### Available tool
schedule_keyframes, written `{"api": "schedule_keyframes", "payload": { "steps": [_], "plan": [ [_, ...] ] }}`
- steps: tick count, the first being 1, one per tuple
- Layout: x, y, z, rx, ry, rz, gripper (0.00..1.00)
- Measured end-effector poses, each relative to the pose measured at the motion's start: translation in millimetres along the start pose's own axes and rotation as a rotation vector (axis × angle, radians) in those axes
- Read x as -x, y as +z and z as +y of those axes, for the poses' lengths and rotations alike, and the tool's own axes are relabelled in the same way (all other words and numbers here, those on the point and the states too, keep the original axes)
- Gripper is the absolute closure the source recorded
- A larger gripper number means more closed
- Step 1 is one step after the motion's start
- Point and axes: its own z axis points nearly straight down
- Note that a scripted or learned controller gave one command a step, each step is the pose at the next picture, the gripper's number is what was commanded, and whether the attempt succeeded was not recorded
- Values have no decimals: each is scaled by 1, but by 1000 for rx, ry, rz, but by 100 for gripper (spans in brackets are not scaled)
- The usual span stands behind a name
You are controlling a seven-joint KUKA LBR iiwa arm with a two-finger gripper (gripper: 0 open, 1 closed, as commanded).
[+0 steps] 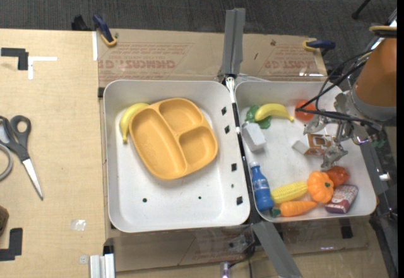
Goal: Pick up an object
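Note:
My gripper (324, 142) is down in the right bin (278, 169), near its right side, and stands open. A small brown and white carton (315, 144) lies on the bin floor right beneath it, between the spread fingers; I cannot tell whether they touch it. A red tomato (338, 174) and an orange pumpkin (320, 186) sit just in front of the gripper. Behind it, a red piece (304, 111) is partly covered by cables.
The right bin also holds a yellow banana (273, 110), a green piece (257, 114), a white block (254, 136), a blue bottle (260, 187), corn (289, 191), a carrot (298, 208) and a purple box (341, 199). In the left bin (126, 194) lie a yellow divided plate (172, 138) and a banana (129, 119).

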Motion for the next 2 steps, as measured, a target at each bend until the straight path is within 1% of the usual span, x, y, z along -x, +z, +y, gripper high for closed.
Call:
{"api": "schedule_keyframes", "payload": {
  "steps": [1, 2],
  "plan": [
    [-48, 1, 28, 1, 6, 3, 0],
    [90, -3, 44, -1, 130, -4, 0]
  ]
}}
